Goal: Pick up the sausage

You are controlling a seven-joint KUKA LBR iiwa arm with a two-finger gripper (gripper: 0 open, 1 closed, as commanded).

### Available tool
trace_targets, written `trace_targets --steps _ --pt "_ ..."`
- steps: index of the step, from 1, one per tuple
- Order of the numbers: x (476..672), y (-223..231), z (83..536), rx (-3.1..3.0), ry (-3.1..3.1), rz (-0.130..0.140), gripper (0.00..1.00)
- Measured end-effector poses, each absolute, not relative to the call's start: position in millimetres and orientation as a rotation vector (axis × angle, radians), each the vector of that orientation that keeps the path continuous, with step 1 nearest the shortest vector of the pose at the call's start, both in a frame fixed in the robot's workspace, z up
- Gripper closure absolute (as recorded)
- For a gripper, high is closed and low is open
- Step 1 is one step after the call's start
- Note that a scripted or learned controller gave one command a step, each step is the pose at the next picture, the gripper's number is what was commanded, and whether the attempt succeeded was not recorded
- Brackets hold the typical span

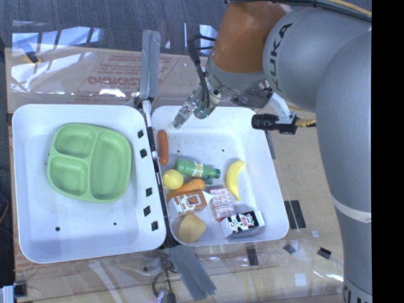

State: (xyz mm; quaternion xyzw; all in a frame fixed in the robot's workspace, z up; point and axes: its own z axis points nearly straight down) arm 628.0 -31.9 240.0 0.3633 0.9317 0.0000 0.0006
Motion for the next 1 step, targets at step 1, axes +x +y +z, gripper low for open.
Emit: trace_targets --steps 1 --pt "596.4 37.3 191.4 1.517 2.756 -0.004 1.0"
